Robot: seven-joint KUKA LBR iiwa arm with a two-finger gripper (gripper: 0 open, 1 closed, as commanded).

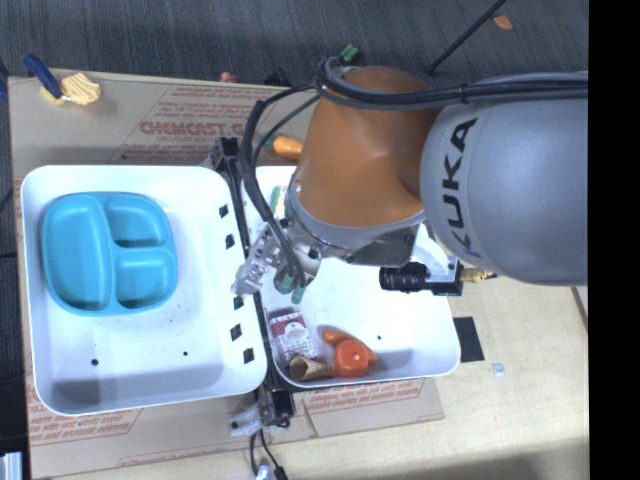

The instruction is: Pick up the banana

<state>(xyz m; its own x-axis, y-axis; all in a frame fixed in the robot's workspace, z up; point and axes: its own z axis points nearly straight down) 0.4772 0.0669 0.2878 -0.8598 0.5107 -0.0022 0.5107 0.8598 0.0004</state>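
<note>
glossy white plastic bins [190, 373], moulded blue sectioned tray [108, 250], metal tool [272, 268], finger state unclear

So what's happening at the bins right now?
The arm is reaching in over the right bin, its gripper low by that bin's left wall. Nothing shows between its fingers. A few small items lie at the bin's near edge, including an orange one. The left bin holds a blue tray.
</note>
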